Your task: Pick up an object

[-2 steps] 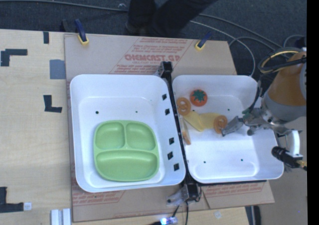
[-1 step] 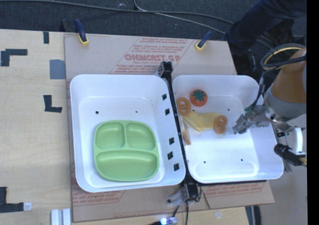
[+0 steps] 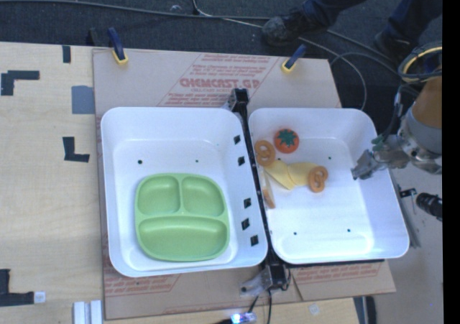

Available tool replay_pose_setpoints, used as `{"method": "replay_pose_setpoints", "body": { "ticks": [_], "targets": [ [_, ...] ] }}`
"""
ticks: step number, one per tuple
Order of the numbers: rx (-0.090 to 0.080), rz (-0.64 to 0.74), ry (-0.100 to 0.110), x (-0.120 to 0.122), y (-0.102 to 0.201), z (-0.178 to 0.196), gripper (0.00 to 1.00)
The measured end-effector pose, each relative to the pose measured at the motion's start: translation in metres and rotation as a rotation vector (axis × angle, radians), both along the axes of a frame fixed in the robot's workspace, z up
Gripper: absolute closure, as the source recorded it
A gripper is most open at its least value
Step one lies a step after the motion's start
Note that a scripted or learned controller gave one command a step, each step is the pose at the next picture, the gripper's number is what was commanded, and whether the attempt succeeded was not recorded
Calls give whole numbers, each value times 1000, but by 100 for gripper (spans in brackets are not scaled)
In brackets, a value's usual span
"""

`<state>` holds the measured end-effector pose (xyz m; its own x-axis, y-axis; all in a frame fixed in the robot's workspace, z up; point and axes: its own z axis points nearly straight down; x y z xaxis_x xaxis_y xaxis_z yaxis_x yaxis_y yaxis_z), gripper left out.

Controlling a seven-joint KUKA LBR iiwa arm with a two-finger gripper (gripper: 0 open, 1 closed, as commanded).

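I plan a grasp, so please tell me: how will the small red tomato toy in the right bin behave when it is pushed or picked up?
The tomato looks round, so it will probably roll if nudged. It seems small and plastic-like, likely light and rigid, perhaps slippery between fingers. A pretzel lies close beside it and may get bumped.

One fixed camera looks down aslant on both white bins (image 3: 309, 254) from above.

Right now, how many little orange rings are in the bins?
2. One ring lies in the right bin near the divider, left of the tomato toy. The other ring rests at the right end of the yellow piece. More may hide underneath.
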<state>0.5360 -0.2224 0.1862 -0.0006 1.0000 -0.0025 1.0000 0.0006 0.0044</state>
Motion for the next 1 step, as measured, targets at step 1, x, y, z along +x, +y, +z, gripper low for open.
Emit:
{"method": "replay_pose_setpoints", "body": {
  "ticks": [1],
  "targets": [
    [0,2,-1,2,6,62,100]
  ]
}}
